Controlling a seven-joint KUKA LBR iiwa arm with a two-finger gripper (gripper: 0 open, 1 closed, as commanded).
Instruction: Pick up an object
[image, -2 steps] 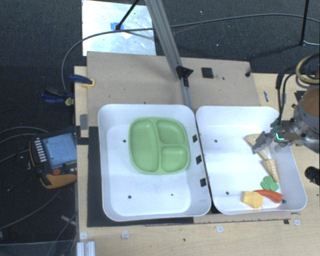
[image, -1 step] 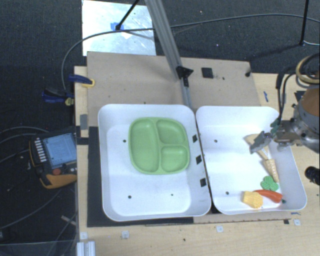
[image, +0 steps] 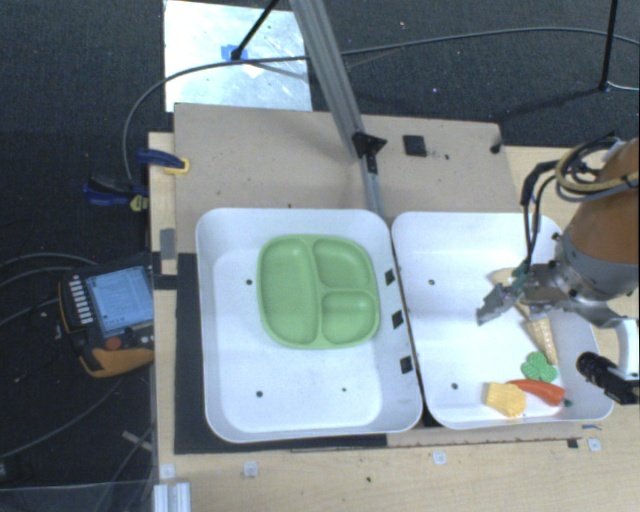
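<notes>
Front rim of right bin (image: 500, 424) sits closest, with three small items bunched just behind it in the front-right corner: yellow block (image: 505, 399), orange-red carrot-like piece (image: 538, 389) touching or nearly touching it, green piece (image: 540, 367) just behind the carrot. Tan cone-shaped piece (image: 541, 333) lies beyond those, running toward the claw.

Claw (image: 493, 310) hangs over mid-right of the right bin, pointing left; grey fingers look spread a bit, nothing between them. Cone sits just beside the claw body, not in it.

Room: left and back portions of the right bin floor are bare white, plenty of open floor there. Items are tight to the front and right walls, so little clearance on those sides. The bin's right wall is partly hidden by the arm (image: 600, 225).

Left bin (image: 230, 400) holds a green divided plate (image: 319, 290) in its back half, three compartments, nothing in them. Front half of that bin is bare floor. The bins meet edge to edge at centre.

Desk (image: 260, 150) behind the bins is bare brown board except a small black square (image: 415, 146) and the foot of a grey pole (image: 340, 85).
</notes>
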